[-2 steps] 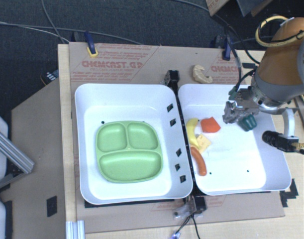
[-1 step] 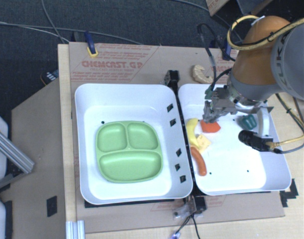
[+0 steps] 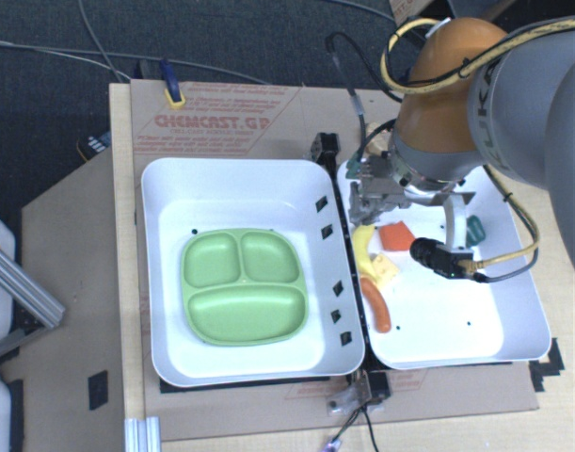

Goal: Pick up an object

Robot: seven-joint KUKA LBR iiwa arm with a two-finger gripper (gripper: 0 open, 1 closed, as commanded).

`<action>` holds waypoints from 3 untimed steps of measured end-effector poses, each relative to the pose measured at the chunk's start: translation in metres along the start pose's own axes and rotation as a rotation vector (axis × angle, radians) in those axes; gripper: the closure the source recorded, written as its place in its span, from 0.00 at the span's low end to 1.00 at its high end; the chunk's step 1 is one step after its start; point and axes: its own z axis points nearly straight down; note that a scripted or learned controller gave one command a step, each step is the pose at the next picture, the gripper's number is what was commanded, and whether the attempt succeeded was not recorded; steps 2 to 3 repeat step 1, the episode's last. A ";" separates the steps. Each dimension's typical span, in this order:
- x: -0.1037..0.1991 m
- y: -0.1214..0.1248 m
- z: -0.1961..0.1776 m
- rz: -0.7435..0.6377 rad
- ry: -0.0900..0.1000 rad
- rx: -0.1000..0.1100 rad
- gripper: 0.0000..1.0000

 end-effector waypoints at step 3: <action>0.057 -0.008 0.008 0.001 0.000 0.005 1.00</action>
